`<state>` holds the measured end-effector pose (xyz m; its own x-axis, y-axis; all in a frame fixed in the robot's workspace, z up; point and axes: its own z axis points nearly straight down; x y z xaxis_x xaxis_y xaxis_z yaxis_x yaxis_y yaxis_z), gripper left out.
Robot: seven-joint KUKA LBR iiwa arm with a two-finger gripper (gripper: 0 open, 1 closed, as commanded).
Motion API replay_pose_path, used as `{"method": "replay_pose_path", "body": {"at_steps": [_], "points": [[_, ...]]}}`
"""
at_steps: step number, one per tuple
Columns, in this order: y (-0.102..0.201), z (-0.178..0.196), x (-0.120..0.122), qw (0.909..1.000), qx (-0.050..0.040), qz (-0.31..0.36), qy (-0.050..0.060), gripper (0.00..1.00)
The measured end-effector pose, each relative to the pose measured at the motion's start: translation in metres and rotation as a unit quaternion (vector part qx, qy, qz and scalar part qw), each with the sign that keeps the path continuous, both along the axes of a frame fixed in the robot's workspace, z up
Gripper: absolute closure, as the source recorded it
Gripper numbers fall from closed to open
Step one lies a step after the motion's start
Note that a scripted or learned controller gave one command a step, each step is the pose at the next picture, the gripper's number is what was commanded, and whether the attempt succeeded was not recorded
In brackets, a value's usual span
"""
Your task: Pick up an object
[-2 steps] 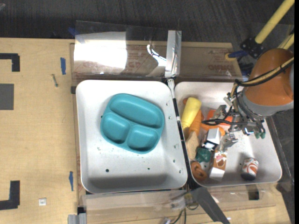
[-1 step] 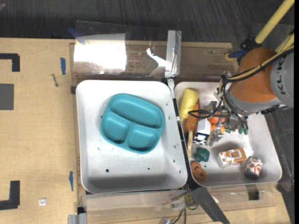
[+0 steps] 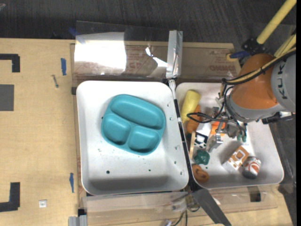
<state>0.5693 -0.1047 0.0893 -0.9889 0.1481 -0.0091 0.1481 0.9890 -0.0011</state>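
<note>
Reads "KU" on arm (image 3: pixel 282 86). Holds teal tray (image 3: pixel 133 123) in left bin (image 3: pixel 89 168); right bin (image 3: pixel 270 173) cluttered, yellow bottle (image 3: pixel 191 101) far. Cannot tell tool (image 3: pixel 214 138) state.

Arm (image 3: pixel 277 86) cut off at right edge.

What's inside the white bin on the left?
The left white bin holds a teal plastic divided plate, lying flat with its three compartments up. Whatever lies under the plate is covered.

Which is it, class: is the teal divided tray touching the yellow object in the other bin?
Apart. The camera view shows the teal divided tray lying in the left bin, while the yellow object lies in the right bin, with both bins' walls between them.
</note>
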Motion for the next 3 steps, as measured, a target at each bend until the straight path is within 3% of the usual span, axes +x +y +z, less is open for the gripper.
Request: {"method": "replay_pose_path", "body": {"at_steps": [1,2,3], "points": [[-0.002,0.014,0.003,1.0,-0.0038,0.001,-0.006,1.0],[0.014,0.124,0.048,0.9999,0.0004,0.01,-0.004,1.0],[0.033,0.151,0.092,0.9982,0.0006,0.06,-0.001,1.0]]}}
